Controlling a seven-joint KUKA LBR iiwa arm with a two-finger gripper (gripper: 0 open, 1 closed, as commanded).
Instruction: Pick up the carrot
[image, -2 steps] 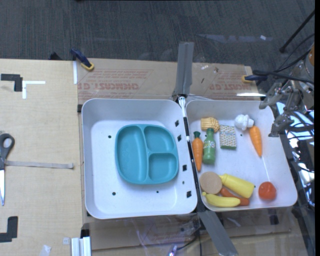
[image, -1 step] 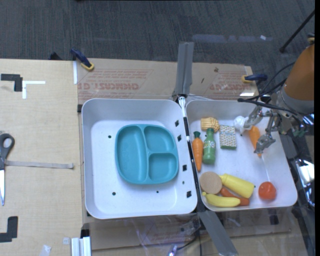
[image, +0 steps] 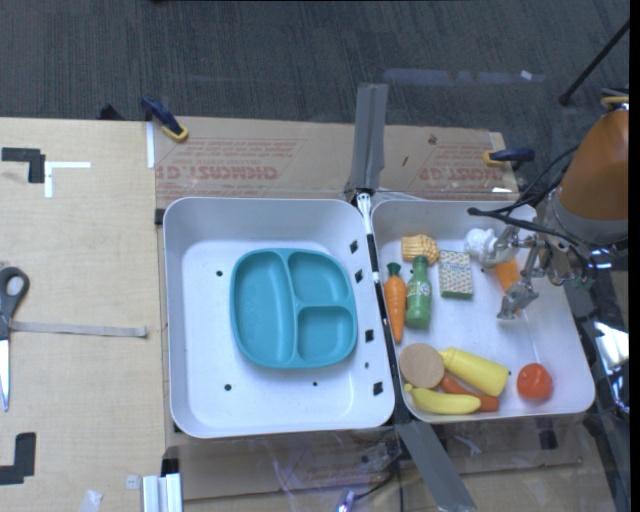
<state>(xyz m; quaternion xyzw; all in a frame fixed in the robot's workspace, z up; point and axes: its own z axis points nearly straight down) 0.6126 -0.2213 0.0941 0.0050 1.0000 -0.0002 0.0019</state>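
A teal divided plate (image: 295, 309) lies in the middle of the left bin (image: 190, 330). In the right bin (image: 560, 390), the carrot (image: 395, 305) lies along the left wall, touching a green bottle (image: 418, 293). The gripper (image: 513, 300) hangs near the right wall; its state cannot be told.

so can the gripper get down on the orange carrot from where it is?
Probably yes, but tight. The orange carrot lies uncovered on top, though it sits against the right bin's left wall with the green bottle alongside. The gripper hovers across the bin.
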